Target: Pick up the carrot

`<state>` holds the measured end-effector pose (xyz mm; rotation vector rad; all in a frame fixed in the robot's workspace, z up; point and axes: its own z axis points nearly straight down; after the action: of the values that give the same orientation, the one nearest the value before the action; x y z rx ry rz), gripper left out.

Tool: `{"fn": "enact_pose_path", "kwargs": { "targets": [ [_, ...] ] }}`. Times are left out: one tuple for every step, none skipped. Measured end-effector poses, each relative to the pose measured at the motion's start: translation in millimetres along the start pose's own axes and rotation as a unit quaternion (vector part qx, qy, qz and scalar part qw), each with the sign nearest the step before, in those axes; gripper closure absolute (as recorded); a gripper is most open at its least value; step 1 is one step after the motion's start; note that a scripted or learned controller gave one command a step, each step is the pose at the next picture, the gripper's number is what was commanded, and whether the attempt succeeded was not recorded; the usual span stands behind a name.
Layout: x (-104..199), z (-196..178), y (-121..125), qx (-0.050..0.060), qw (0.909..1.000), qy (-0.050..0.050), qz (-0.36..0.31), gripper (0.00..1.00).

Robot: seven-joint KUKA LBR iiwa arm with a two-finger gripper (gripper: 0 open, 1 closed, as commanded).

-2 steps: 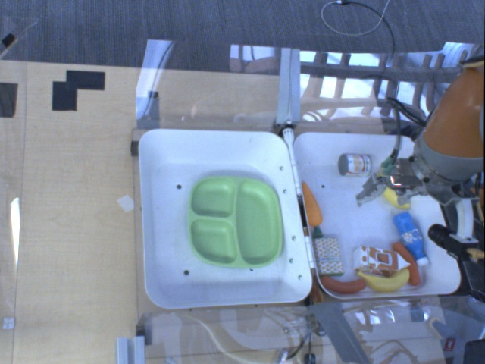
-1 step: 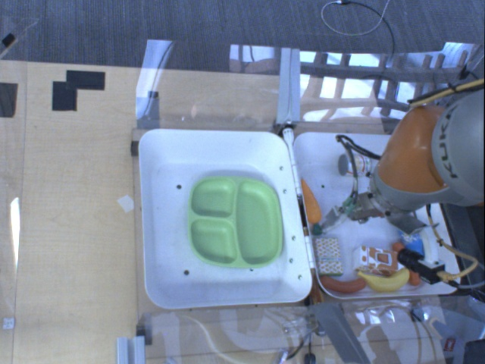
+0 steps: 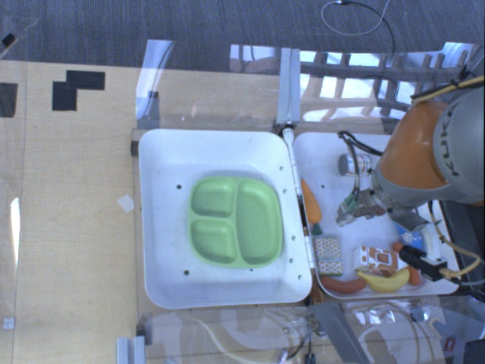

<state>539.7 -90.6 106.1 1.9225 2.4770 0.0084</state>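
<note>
1. We take the carrot (image 3: 310,201) as our landmark: it lies in the right bin (image 3: 326,152), hard against the wall shared with the left bin (image 3: 159,203), green end toward the near side.
2. The gripper (image 3: 356,209) hangs to the right of the carrot, apart from it and holding nothing; we cannot tell how its pincer stands.
3. To do this step well, we judge the fingers should straddle the carrot across its narrow width, mindful of the wall beside it.
4. Counted: two bins, one carrot, one green divided plate (image 3: 236,221) left of the carrot.
5. On the near side of the carrot: one speckled pad (image 3: 328,254), one small carton (image 3: 377,258), one banana (image 3: 384,280), one sausage (image 3: 342,284).
</note>
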Motion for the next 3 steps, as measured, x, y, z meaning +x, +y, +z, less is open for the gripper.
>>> {"fn": "enact_pose_path", "kwargs": {
  "targets": [
    [-9, 17, 45, -0.002, 0.9968, -0.001, 0.080, 1.00],
    [-9, 7, 47, -0.005, 0.9970, -0.001, 0.077, 1.00],
    [-61, 16, -38, -0.003, 0.9837, -0.003, 0.180, 1.00]
  ]
}}
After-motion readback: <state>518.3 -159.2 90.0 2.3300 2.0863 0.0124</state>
